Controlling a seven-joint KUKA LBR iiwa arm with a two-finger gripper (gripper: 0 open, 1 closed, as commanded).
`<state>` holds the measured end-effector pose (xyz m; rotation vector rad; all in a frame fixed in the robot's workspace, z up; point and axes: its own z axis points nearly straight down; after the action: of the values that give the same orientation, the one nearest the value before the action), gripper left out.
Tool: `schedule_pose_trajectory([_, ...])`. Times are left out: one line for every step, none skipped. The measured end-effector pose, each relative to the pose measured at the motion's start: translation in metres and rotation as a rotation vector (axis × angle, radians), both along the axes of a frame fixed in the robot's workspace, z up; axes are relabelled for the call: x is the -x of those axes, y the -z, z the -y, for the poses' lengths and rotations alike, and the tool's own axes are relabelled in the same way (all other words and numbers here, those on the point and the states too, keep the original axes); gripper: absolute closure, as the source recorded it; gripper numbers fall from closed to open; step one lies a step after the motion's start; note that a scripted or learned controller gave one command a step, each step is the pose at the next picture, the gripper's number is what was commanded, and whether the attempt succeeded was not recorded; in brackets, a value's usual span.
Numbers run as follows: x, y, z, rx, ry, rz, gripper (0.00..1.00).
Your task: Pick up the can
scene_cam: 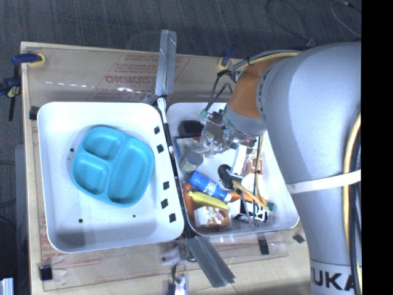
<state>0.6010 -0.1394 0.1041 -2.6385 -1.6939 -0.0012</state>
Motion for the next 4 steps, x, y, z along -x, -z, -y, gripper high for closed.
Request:
schedule_pose_trajectory([-0.009,-0.285,-0.009,0.004,-0.108,-0.002,1.00])
schedule_pose_trajectory([0.051,-0.143,-0.017,0.004,-0.156,-0.005,1.00])
schedule_pose_trajectory([0.051,-0.143,-0.017,0.004,-0.155,-0.004,0.00])
schedule_pose_trajectory([0.089,-0.027,0.025,0.004,0.057,-0.006,0.00])
